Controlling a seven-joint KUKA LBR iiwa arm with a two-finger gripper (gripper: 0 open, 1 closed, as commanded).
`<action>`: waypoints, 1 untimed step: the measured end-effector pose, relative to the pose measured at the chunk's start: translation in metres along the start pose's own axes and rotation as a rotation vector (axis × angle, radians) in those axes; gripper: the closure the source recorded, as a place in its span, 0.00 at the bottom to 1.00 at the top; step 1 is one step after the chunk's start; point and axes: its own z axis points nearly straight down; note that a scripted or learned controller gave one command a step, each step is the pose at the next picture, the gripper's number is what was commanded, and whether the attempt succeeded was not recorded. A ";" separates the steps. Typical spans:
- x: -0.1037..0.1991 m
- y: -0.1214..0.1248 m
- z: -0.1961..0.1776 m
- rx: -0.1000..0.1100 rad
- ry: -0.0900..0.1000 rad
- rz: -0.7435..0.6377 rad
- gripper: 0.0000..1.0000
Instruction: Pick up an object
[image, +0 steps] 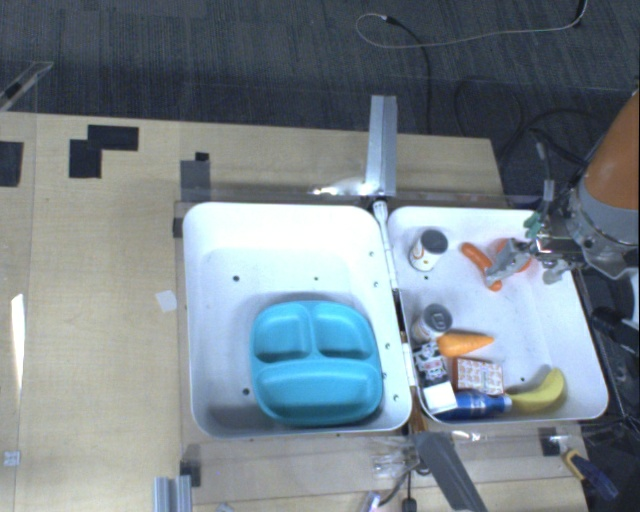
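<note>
My gripper (530, 266) hangs low over the right bin's (590, 330) far right part, open, with one grey finger (508, 262) stretched left and the other (553, 271) to the right. The left finger lies over a small orange-red piece (477, 256), whose end pokes out below the finger. Nothing sits between the fingers. Further objects in this bin: a round tin (432, 246), a second round tin (436, 320), a carrot (465, 343), a banana (539, 391), a red patterned box (479, 375) and a blue bottle (472, 405).
A blue divided plate (316, 361) rests in the left bin (215, 300) toward its front. A metal post (383, 140) stands behind the wall between the bins. Cables and dark gear crowd the bench's right side behind the arm (612, 175).
</note>
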 end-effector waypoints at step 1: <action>-0.066 0.071 0.072 0.000 -0.001 -0.012 0.00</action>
